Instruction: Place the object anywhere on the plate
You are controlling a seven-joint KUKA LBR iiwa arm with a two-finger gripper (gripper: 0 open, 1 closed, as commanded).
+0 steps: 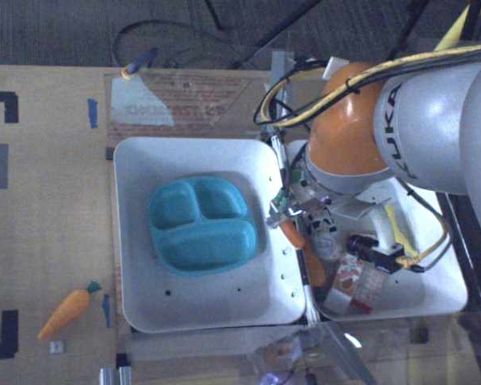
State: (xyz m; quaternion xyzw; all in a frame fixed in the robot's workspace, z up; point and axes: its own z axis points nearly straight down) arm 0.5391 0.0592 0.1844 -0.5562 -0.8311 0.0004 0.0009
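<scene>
Blue plate [200,223] bare in left bin [136,295]; gripper [293,215] right of plate, grip state unclear; placing not yet done.

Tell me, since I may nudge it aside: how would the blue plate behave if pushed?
The blue plate looks like rigid moulded plastic, so probably stiff and light. It lies flat and low in the left bin, so it would likely slide, not tip.

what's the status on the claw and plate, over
Claw low over the divider between the two bins, an orange object right under it, grip unconfirmed. Teal three-compartment plastic plate sits in the left white bin, nothing on it. Right bin cluttered with packets.
</scene>
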